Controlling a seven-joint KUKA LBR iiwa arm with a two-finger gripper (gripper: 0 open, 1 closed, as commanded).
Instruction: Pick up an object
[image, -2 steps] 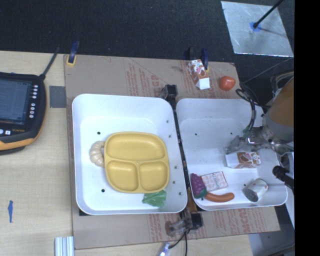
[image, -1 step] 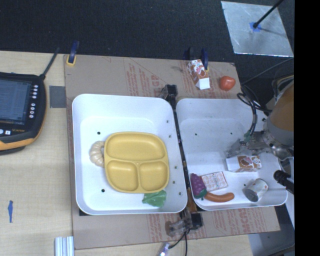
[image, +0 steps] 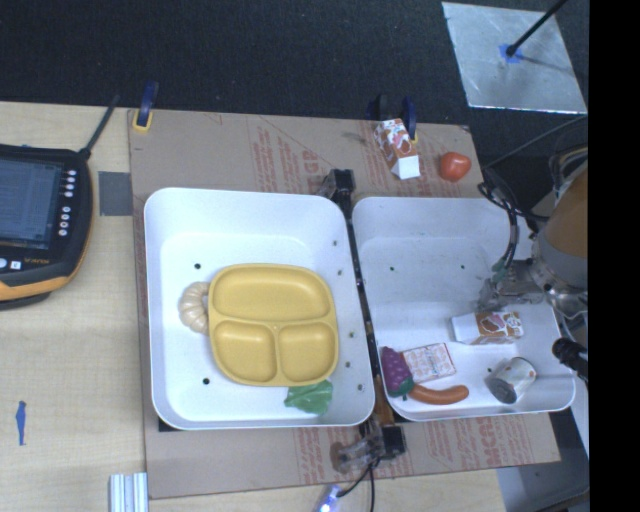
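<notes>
Arm: the grey arm with its orange band comes in over the right bin's (image: 430, 225) right wall, about halfway along it.

Gripper: the gripper (image: 503, 287) hangs low inside the right bin, close to that right wall, in a dark tangle of cables and metal.

Fingers: cannot tell how wide they stand; the tips blur into the cabling, and nothing is visibly between them.

Nearest object: a small white carton with a brown printed face (image: 488, 326) lies flat on the bin floor, by the right wall and nearer the front edge than the back.

Key relation: the carton sits just beside the gripper, on its front-edge side and a touch toward the bin's middle. Probably not yet touching, though the view is poor here.

Long axis: the carton runs roughly parallel to the bin's front edge, so fingers closing front-to-back would take its short side.

Other candidates: a grey cup on its side (image: 512, 380) in the front right corner; a sausage (image: 436, 394) along the front edge; a printed card (image: 428, 360) and purple grapes (image: 396, 369) toward the front left corner.

Left bin (image: 170, 300): a yellow divided plate (image: 272, 322), well apart from the gripper.
</notes>
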